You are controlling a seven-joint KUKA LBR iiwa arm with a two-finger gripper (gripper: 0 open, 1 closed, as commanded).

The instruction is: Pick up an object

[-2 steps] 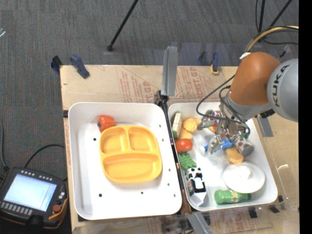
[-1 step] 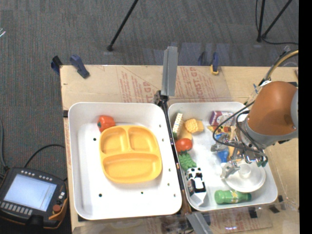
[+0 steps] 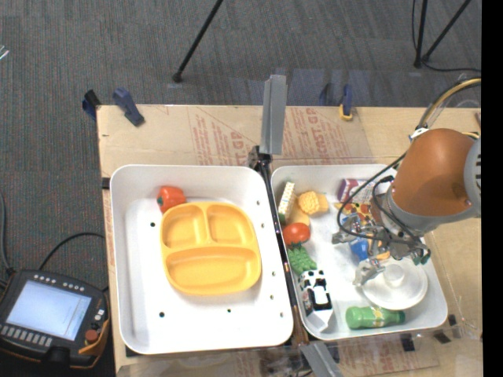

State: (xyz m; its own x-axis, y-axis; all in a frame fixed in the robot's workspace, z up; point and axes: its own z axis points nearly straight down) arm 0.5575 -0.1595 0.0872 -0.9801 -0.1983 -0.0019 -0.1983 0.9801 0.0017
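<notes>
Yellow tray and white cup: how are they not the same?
The yellow tray lies in the left bin; the white cup sits in the right bin, beside the green bottle. The yellow tray is wide, flat and split into three sections; the white cup is smaller and round. The tool hangs right by the white cup, far from the yellow tray. Both look like plastic dishes.

Left white bin (image 3: 134,289) holds a yellow divided plate (image 3: 211,247) and a red-orange pepper (image 3: 170,197); right bin (image 3: 436,309) holds a red tomato (image 3: 297,232), yellow corn (image 3: 313,203), green bottle (image 3: 374,317), black-and-white cow (image 3: 317,287), white dish (image 3: 397,287).
</notes>
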